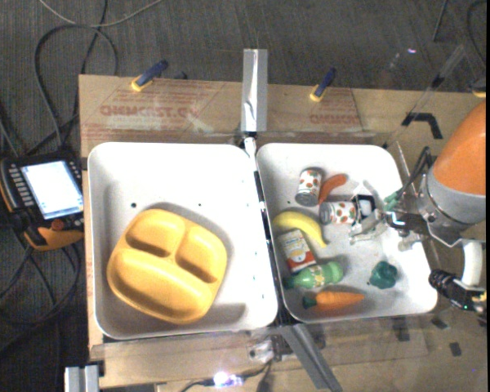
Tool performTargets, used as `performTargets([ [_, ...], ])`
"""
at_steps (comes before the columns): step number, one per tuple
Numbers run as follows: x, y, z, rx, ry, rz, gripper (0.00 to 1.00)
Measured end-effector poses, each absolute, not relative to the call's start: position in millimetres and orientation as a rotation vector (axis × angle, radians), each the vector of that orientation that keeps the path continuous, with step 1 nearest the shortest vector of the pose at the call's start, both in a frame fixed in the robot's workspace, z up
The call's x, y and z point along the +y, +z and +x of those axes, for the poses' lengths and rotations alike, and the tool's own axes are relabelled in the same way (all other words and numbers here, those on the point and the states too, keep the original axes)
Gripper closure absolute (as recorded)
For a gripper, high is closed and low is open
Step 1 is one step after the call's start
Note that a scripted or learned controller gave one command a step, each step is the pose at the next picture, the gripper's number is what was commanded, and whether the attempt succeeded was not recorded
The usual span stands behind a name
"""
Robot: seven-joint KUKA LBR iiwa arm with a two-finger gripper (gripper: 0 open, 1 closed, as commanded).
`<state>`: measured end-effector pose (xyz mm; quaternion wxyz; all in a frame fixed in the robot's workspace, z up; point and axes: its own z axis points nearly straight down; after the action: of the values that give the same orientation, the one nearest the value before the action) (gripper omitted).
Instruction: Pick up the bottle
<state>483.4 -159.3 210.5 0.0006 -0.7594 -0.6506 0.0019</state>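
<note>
Metal-grey fingers (pixel 366 229) of the gripper (pixel 369 219) hanging in the right bin (pixel 408 300), just beside the small can (pixel 340 211) — too blurred against the white floor to say how far apart, or whether touching the can; nothing visibly between them.

Bottle (pixel 314 275) lying on its side toward the bin's near edge, green, with a pale cap end pointing left. Crowded in: labelled jar (pixel 295 249) just above, carrot (pixel 336 300) just below, banana (pixel 300 225) farther up. Probably light, hollow plastic — stiff enough for a firm pinch, but smooth and round, so likely to roll or squirt out. Best taken across the middle of the body, jaws straddling its width, away from the tapered neck. Little clearance on the carrot side; risk of nudging neighbours on the way down.

Teal piece (pixel 383 274) to the right, well apart from the bottle.
</note>
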Motion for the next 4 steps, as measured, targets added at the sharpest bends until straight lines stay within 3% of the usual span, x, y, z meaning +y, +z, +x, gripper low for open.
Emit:
performTargets([
  [1,-189,89,487.0,-1.948,-0.009,-2.474,0.0],
  [2,-197,89,523.8,-1.655,-0.008,-2.655,0.0],
  [3,-200,99,525.5,-1.664,-0.009,-2.668,1.0],
  [4,-178,135,482.2,-1.239,0.01,-2.883,1.0],
])
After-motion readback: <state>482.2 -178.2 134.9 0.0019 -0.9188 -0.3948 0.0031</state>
